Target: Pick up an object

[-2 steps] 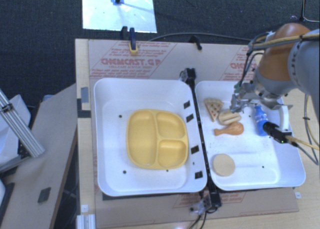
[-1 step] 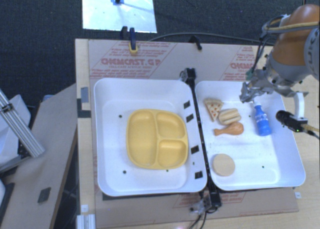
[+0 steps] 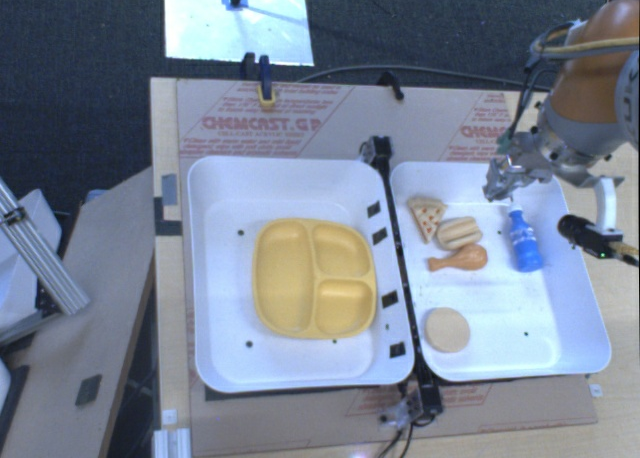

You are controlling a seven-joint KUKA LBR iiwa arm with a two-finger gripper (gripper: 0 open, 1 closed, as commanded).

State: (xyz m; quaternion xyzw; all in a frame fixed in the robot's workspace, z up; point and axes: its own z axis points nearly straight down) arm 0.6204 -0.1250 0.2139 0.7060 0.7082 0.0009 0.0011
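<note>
The right bin (image 3: 570,336) holds a pizza slice (image 3: 428,216), a hot dog bun (image 3: 459,233), a chicken drumstick (image 3: 460,261), a round tan cookie (image 3: 447,329) and a blue bottle (image 3: 522,240) with a white cap. My gripper (image 3: 499,186) hangs over the bin's back part, just above and left of the bottle's cap. Nothing shows between its fingers. The bottle lies apart from the gripper on the bin floor.
The left bin (image 3: 215,246) holds a yellow divided plate (image 3: 314,277). A black hinge strip (image 3: 392,266) runs between the two bins. The arm's grey and orange body (image 3: 595,76) reaches in from the right above the bin's back corner.
</note>
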